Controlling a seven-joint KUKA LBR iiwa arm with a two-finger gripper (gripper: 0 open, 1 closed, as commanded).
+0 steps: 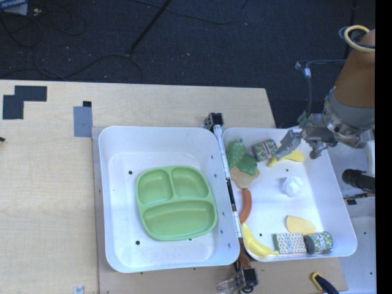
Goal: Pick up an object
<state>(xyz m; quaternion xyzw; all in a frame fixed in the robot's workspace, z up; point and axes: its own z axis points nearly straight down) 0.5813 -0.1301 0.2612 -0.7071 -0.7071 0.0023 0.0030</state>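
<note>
camera view — gripper [301,143] over right bin [331,192] far edge, fingers spread apart, nothing between them. can [264,149] and yellow piece [293,157] lie just below — tray [176,201] in left bin [113,195].

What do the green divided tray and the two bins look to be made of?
Green divided tray: likely moulded plastic, matte, with rounded compartment walls and even colour. Left bin and right bin: apparently thin white plastic, slightly glossy, with rounded corners and rolled rims.

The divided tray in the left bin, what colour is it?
Light green tray, seen in the camera view.
</note>
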